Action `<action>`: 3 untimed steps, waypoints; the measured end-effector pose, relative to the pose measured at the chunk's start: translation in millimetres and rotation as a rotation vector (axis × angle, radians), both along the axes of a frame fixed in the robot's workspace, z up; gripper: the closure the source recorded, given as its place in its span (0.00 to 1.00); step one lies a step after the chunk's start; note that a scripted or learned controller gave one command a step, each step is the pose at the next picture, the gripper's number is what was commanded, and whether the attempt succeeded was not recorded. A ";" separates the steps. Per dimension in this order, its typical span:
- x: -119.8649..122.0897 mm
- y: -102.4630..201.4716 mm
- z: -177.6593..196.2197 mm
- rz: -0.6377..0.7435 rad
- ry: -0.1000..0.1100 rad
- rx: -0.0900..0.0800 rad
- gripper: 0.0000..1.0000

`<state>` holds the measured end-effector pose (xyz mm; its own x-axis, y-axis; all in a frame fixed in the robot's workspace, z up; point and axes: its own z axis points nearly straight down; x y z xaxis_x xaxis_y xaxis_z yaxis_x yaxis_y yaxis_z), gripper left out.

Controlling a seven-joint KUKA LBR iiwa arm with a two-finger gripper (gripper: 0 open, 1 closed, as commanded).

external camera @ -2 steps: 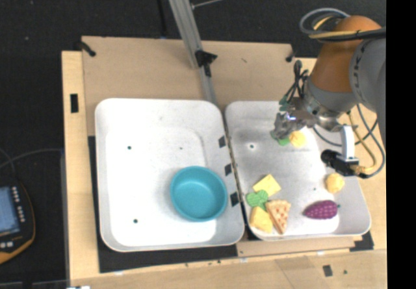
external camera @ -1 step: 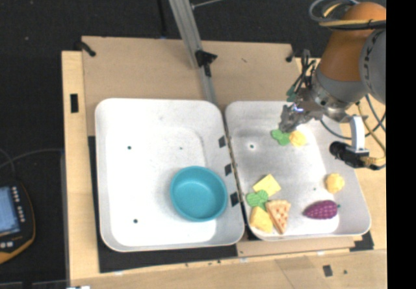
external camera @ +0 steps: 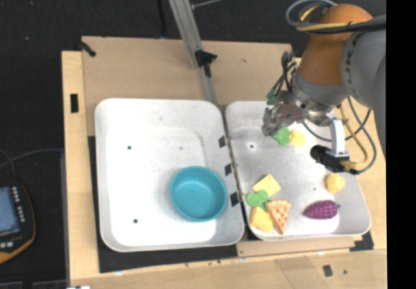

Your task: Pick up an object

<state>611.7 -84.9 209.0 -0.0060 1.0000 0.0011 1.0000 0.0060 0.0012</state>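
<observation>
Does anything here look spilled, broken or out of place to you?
Nothing stands out. The blue bowl sits upright in the left bin. The toy foods lie loose in the right bin, among them purple grapes and a pizza slice. The gripper hangs over small green and yellow pieces.

You'll see the arm [external camera: 354,54] as a thick, rounded grey body with a broad orange band just above the wrist, the orange section smooth and bulging like a barrel. Look at its top and you'll find pale cable loops arching over it. Thin dark cables trail down both sides of the wrist, some curving out to the right. Below the band the wrist narrows to a grey metal collar, and the tool [external camera: 278,122] under it is a small cluster of dull grey parts.
</observation>
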 end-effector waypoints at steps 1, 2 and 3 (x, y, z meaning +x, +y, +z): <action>-2.8 49.5 -0.8 -0.004 0.001 0.000 1.00; -10.6 91.8 15.0 -0.003 -0.001 0.000 1.00; -8.7 137.6 33.1 0.002 -0.001 0.001 1.00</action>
